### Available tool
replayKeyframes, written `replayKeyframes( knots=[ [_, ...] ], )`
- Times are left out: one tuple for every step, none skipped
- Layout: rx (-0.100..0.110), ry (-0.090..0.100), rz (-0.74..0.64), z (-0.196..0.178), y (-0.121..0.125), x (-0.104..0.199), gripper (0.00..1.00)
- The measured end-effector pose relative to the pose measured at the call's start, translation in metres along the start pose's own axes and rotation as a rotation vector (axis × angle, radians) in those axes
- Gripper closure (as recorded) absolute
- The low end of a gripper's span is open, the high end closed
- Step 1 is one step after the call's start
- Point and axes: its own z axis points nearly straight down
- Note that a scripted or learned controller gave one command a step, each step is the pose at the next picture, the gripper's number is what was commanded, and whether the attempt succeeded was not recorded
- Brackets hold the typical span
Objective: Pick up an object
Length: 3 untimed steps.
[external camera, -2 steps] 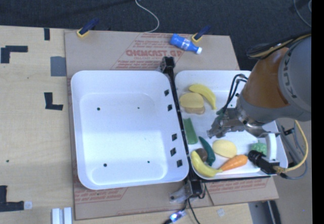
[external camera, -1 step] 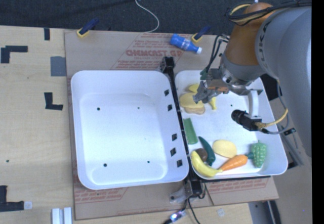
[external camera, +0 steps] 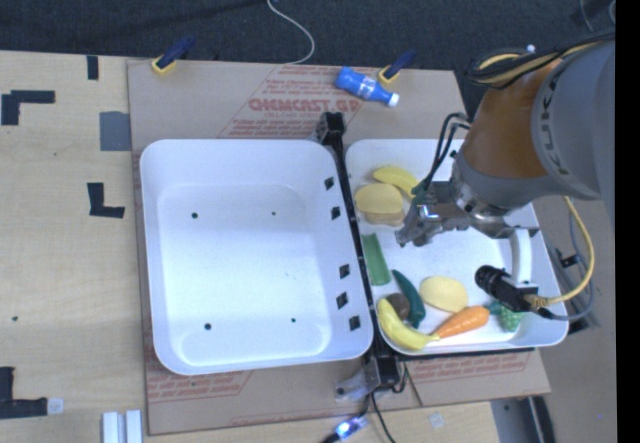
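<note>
1. Gripper (external camera: pixel 418 227) sits low in the right bin (external camera: pixel 545 331), just right of the pale yellow lump (external camera: pixel 378 203). Fingers look slightly parted with nothing between them; no grasp yet, as far as this angle shows.
2. Likely target is that lump: nearest item, touching the divider (external camera: pixel 345 221) side. My read: shift toward the divider, centre over the lump, then descend straight. It's rounded, so an off-centre squeeze will probably pop it sideways.
3. Risk: the small banana (external camera: pixel 395 176) lies just behind the lump, touching or nearly so. Wide fingers may catch both.
4. Right bin contents, relative to the lump: green strip (external camera: pixel 375 259) just in front along the divider; further forward a dark green pepper (external camera: pixel 409 293), pale lemon-like piece (external camera: pixel 443 292), carrot (external camera: pixel 462 321), big banana (external camera: pixel 400 329) at the front wall.
5. Left bin (external camera: pixel 160 231), across the divider: bare white floor.
</note>
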Motion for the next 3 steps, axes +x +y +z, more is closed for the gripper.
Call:
replayKeyframes(
  knots=[
    [0.002,-0.001,0.003,0.042,-0.03,-0.04,1.0],
    [-0.009,0.002,-0.01,-0.002,-0.002,0.032,1.0],
    [-0.02,0.005,-0.016,-0.13,0.022,0.126,1.0]
  ],
)
